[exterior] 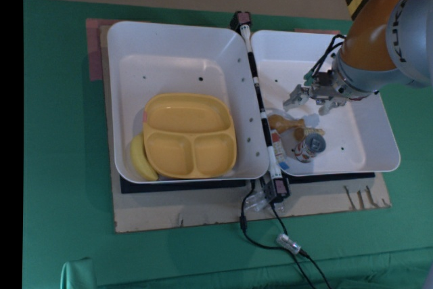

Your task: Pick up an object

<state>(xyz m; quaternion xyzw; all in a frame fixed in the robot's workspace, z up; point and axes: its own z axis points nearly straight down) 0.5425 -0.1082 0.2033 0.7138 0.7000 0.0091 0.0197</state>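
Observation:
My gripper (313, 101) hangs over the middle of the right bin (369, 128), its fingers spread open with nothing between them. Just below it, toward the bin's front left, lies a small cluster. The cluster holds an orange-brown toy-like item (287, 123), a small can (312, 145) lying on its side with its silver end up, and a white scrap (310, 120). The gripper is above and slightly behind these things and touches none of them.
The left bin (169, 51) holds a yellow divided plate (191, 137) with a banana (141, 158) against its left edge. A black-and-white divider bar (258, 88) runs between the bins. Cables (284, 240) trail off the front of the bench.

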